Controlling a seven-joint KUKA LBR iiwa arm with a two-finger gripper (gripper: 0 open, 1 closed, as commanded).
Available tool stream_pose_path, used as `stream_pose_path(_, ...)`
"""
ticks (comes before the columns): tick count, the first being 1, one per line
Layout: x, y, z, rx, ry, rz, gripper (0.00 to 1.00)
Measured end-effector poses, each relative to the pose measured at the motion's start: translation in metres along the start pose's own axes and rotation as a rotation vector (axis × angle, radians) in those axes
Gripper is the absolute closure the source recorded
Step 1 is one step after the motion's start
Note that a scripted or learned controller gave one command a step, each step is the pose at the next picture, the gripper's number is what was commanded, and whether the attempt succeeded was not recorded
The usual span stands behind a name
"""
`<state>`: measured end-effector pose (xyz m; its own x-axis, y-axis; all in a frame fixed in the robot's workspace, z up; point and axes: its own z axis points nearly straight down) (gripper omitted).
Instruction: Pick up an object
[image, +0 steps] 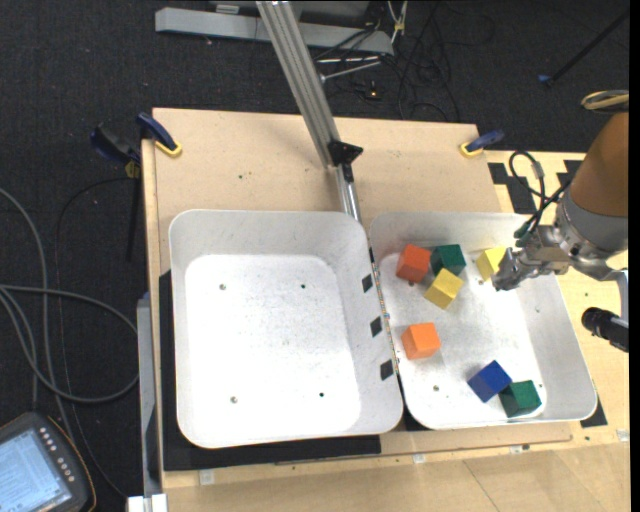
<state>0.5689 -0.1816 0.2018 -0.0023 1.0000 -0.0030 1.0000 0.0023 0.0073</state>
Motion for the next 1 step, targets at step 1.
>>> stream_pose_path(1, 0.0067, 0.002, -0.0616, -0.001, 0.0, -0.001, 1.0)
